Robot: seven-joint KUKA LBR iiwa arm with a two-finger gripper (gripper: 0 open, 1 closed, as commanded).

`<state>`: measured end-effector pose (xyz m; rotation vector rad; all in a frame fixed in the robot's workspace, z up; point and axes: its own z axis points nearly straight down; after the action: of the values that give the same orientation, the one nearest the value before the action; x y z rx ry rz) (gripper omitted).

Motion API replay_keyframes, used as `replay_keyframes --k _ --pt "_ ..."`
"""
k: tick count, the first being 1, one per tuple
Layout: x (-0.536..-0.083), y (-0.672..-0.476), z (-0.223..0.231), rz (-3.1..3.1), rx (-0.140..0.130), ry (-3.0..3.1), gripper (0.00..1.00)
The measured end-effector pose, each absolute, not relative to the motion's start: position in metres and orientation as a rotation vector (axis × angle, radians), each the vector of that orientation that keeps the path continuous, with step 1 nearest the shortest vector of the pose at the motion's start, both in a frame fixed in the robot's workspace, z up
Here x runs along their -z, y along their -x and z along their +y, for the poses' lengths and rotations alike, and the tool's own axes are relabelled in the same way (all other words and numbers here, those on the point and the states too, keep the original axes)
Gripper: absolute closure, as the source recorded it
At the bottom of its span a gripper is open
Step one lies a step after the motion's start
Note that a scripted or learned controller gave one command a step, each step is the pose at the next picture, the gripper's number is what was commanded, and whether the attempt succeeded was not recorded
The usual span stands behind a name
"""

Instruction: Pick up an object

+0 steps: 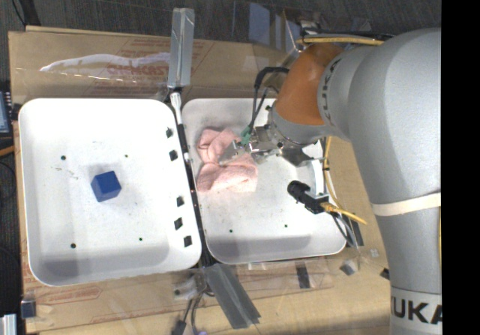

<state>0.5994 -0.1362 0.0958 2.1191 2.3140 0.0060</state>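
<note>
- The big grey link of my arm (390, 176) fills the near right of the view, carrying the orange band (300, 94) just above the wrist.
- A black plug with yellow wires (309, 198) hangs off the wrist over the right bin's floor, just right of where I am working.
- My jaws (251, 145) sit low in the right bin (262, 247), at the right-hand edge of the pink cloth (223, 161). I cannot tell whether they are spread or pressed together: the metal tip is small and blurs into the cloth, so I will not say I have hold of anything.
- The pink cloth is what I am after. It lies crumpled in the left half of the right bin, close to the divider between the bins, with its long axis running roughly from the far side toward the near side.
- From my jaws the bulk of it lies to the left and slightly nearer the camera; the tip looks to be touching or just over the cloth's upper right fold.
- My judgement: the coming move turns on that offset. A close here would catch an edge fold, not the middle, and a thin fold may slip free on the lift.
- Farther left, a blue cube (106, 185) sits alone in the left bin (45, 176), well apart from my jaws.
- Beyond both bins lies the cardboard-covered surface (97, 64).
</note>
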Motion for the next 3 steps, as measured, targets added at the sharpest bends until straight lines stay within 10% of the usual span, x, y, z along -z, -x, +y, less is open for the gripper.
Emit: replay_keyframes --k 2,3 --pt "-0.096 -0.580 -0.147 2.394 -0.008 -2.030 0.00" --pt "-0.107 -0.581 -0.146 2.399 -0.009 -2.026 1.00"
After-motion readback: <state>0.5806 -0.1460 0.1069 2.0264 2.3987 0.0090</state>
